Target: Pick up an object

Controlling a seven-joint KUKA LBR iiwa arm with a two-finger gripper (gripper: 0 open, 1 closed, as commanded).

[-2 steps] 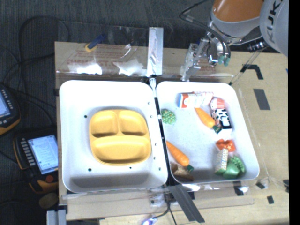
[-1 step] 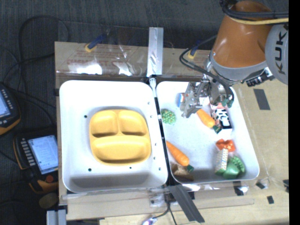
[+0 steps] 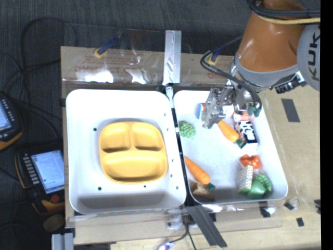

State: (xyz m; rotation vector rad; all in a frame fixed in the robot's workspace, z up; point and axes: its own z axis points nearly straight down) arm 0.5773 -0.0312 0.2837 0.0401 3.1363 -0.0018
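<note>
Fingers (image 3: 216, 111) over right bin (image 3: 276, 155), spread or pressed together unclear, yellow tray (image 3: 133, 151) in left bin (image 3: 83, 139)

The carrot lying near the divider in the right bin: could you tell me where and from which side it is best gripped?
Grip the carrot across the middle of its orange body, coming straight down from above. It lies flat and slanted with bare bin floor alongside, so the fingers should probably close across its narrow width, clear of the divider.
</note>
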